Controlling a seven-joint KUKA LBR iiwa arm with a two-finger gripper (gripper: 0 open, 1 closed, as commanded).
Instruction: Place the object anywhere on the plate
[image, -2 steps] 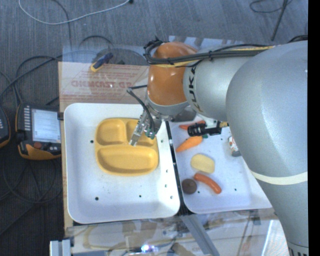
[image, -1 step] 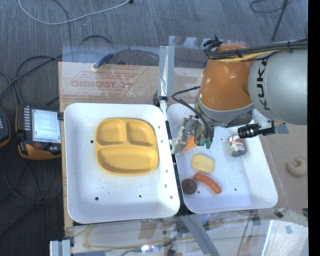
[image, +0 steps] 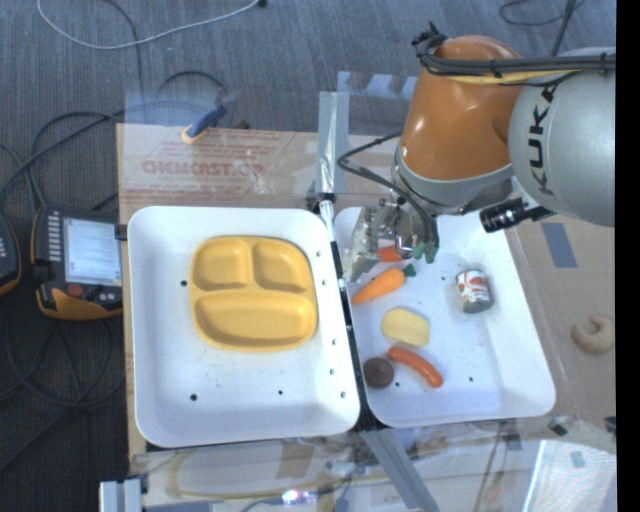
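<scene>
The gripper (image: 392, 243) of a grey KUKA arm (image: 560, 130) with a glossy orange band hangs low over the far left corner of the right bin (image: 520, 350), its metal fingertips at the leafy end of a toy carrot (image: 381, 285); whether it has closed on anything cannot be told from this angle. The carrot, smooth orange plastic with a green top, lies slanted on the bin floor just below the gripper. Further toward the near edge sit a pale yellow, rounded potato-like piece (image: 405, 326), a curved orange-red sausage (image: 416, 366) and a small dark brown round piece (image: 378, 372). A small tin can (image: 474, 290) with a red label lies on its side to the gripper's right. Left of the gripper, in the left bin (image: 160, 400), a yellow plate (image: 252, 292) with three moulded compartments rests flat. Both bins are shallow, white and lightly speckled, standing on a cardboard-covered bench (image: 220, 165). A handheld control pendant (image: 78, 262) and loose cables lie on grey carpet at far left.
</scene>
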